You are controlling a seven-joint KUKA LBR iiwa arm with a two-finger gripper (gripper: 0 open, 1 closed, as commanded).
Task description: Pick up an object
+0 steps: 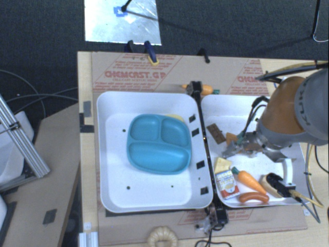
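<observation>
My gripper [233, 148] hangs low in the middle of the right bin [234, 103], reaching in from the right. Just to its upper left lie a brown chocolate bar [215, 133] and a small orange piece [232, 137]. Below the gripper sit a pale cheese wedge [222, 164], a red and white packet [226, 182], a carrot [248, 179] and a reddish sausage [253, 198] near the front wall. Nothing is visibly held.
The left bin [110, 138] holds a blue divided plate [158, 142] with a yellow thing [177, 117] peeking out behind it. A black divider strip [201, 138] runs between the bins. An orange item [206, 90] lies just behind the bins.
</observation>
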